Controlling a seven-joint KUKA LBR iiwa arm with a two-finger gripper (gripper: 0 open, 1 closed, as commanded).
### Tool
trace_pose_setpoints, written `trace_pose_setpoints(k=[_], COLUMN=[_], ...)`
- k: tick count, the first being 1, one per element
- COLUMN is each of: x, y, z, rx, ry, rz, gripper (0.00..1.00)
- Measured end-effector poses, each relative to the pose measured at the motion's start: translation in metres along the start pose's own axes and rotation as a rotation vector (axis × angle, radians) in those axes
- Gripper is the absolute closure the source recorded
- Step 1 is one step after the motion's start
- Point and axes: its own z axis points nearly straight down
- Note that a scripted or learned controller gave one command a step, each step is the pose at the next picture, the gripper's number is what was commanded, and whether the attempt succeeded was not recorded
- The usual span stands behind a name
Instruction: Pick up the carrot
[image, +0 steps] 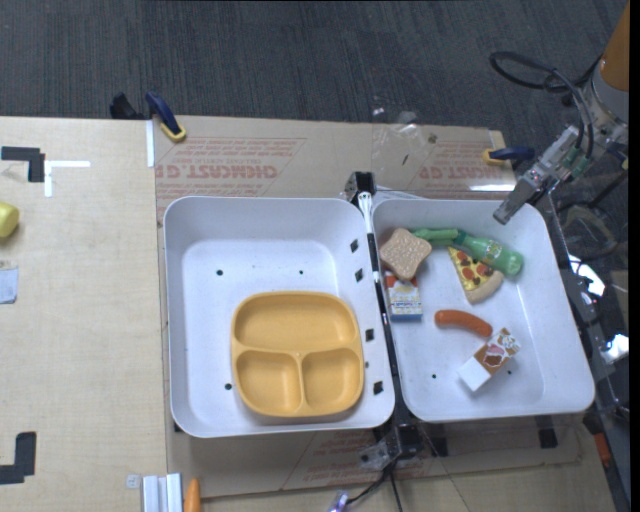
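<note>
The carrot (463, 321), a short orange piece with rounded ends, is lying flat on the floor of the right bin (560, 390), roughly in the middle of it and touching nothing. Just below and to the right of it a small brown and white carton (489, 358) is lying on its side. Above the carrot a pizza slice (473, 274) is resting with its crust toward the carrot, and a green bottle (492, 253) is lying across the top of the slice, with another green piece (434, 236) beside it. To the left a slice of toast (404, 254) is leaning near the wall between the bins, and a small red, white and blue box (404, 299) is sitting just under it.

The left bin (185, 300) is holding a yellow divided plate (296, 353) with three sections.

The jaws (508, 208) are hanging over the upper right corner of the right bin, well apart from the carrot, with the arm (590, 120) slanting down from the right. They are holding nothing; how far open they are cannot be told from this angle.

Both bins are sitting on a sheet of cardboard (250, 160) on the bench (80, 350).
</note>
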Motion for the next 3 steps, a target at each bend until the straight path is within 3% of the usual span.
trace_pose_setpoints(k=[1,2,3], x=[0.010,-0.009,-0.010], y=[-0.008,-0.006,-0.005], z=[0.144,0.233,0.223], rx=[0.003,0.000,-0.002], ry=[0.003,0.002,-0.002], rz=[0.206,0.192,0.189], gripper=[0.00,0.00,1.00])
